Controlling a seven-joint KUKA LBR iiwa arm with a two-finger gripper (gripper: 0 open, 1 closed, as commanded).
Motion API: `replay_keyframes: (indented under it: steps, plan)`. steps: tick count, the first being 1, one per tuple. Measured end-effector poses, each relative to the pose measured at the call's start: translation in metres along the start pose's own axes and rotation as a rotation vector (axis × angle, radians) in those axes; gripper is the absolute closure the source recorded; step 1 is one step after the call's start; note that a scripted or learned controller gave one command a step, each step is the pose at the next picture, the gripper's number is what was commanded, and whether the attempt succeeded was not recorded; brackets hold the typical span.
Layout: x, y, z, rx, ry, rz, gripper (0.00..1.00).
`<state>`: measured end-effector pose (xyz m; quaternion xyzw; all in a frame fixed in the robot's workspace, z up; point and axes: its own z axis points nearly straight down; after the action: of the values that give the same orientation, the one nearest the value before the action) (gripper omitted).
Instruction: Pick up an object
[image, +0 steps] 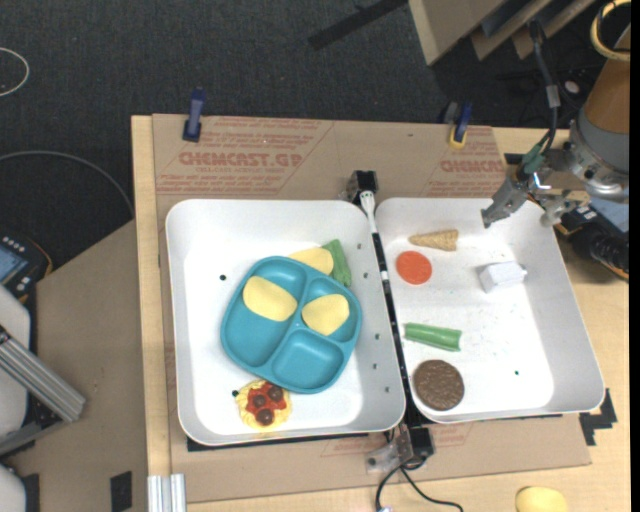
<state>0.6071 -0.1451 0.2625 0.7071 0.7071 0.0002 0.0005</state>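
Note:
My gripper (522, 214) hovers over the far right corner of the right bin (560, 340), open, with nothing between its fingers. In that bin lie a tan wedge (435, 239), a red-orange disc (414, 267), a white block (500, 275), a green pod (432, 336) and a brown round patty (439, 384). The white block is the nearest piece, a little below and left of the fingers. The tan wedge lies to the gripper's left.
The left bin (195, 300) holds a blue compartment tray (290, 345) with two yellow pieces (270, 297) on it. Behind the tray are a yellow piece (312, 260) and a green strip (338, 262); a red-and-yellow toy (262, 402) lies in front.

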Motion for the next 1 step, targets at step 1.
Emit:
replay_keyframes:
  steps: [1]
  plan:
    - [0.0624, -0.0673, -0.1048, -0.008, 0.002, -0.007, 0.00]
